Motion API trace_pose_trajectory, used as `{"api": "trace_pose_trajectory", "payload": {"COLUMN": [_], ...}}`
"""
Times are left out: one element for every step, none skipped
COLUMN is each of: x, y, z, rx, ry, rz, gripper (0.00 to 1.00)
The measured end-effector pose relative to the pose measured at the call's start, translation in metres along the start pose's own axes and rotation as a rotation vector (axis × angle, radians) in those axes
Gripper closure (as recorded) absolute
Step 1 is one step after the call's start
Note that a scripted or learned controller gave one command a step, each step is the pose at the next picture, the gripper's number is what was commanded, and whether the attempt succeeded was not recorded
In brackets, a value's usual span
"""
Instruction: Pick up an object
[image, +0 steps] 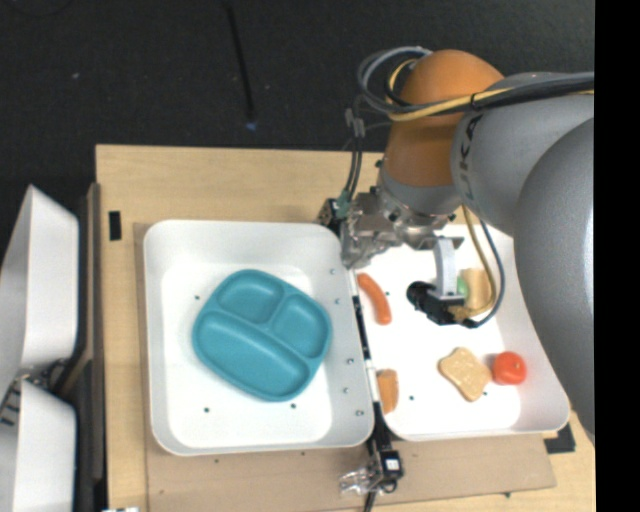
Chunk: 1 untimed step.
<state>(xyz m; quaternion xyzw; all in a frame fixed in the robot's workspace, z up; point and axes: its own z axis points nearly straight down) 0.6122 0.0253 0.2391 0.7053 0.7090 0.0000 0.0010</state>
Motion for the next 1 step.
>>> {"api": "trace_pose_trajectory", "payload": {"x": [0.0479], "y": [0.0257], "z": [0.0058], "rx": [-0.001], "ry": [0.003], "rz": [-0.002], "gripper": [1.00]}}
